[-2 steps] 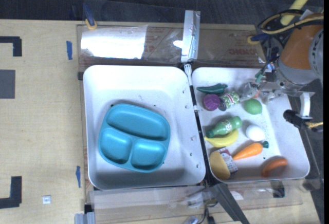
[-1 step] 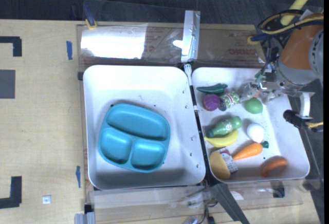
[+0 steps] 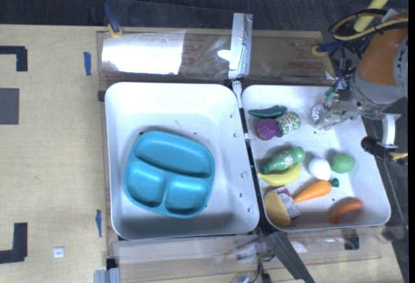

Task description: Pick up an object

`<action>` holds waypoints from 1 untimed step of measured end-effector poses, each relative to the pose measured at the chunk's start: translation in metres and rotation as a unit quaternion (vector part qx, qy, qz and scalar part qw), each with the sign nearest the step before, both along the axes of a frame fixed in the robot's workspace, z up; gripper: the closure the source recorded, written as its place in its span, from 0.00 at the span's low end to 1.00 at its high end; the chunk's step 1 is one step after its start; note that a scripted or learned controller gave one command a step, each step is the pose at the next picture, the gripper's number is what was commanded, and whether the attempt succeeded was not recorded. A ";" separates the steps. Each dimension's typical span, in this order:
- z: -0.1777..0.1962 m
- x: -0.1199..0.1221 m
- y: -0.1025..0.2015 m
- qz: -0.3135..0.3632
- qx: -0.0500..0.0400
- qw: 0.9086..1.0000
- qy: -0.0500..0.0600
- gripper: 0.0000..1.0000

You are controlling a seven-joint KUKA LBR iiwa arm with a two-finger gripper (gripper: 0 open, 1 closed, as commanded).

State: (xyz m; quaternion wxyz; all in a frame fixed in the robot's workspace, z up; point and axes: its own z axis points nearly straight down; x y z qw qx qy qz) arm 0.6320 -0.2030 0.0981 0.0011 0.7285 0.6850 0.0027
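We hover claw (image 3: 334,113) above right bin (image 3: 382,207) back edge; grip state unclear. We lower squarely over egg (image 3: 319,168), nearest below.

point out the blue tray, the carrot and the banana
blue tray (image 3: 170,156): camera view, on the long top compartment
carrot (image 3: 313,191): camera view, on the middle of its orange body
banana (image 3: 283,177): camera view, on the yellow curve below the green bottle

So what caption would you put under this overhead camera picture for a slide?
Grey robot arm's gripper poised over the right white bin of toy food, beside a left white bin holding a blue divided plastic tray.
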 end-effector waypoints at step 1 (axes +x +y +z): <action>-0.001 0.000 0.002 0.001 0.001 1.000 0.000 0.00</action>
